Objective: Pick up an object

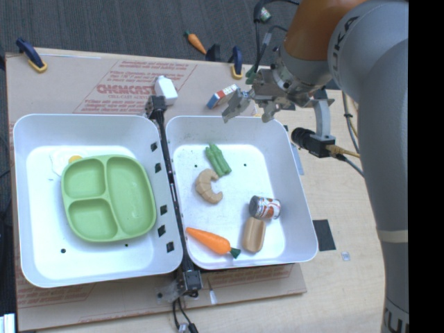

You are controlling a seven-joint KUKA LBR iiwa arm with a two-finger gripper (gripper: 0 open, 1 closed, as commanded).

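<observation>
My gripper point(248, 111) hangs above the far rim of the right bin point(298, 207), open, with nothing between its fingers. In that bin lie a green pepper point(218, 159), a tan croissant point(208, 186), a small can point(265, 207), a tan bread roll point(254, 234) and an orange carrot point(209, 241). The pepper is the nearest piece, a short way in front of and left of the fingers.
The left bin point(28, 207) holds a green divided plate point(107, 197) with a yellow thing peeking out at its far-left corner. Clamps and small items sit on the cardboard behind the bins. The grey arm point(368, 116) fills the right side.
</observation>
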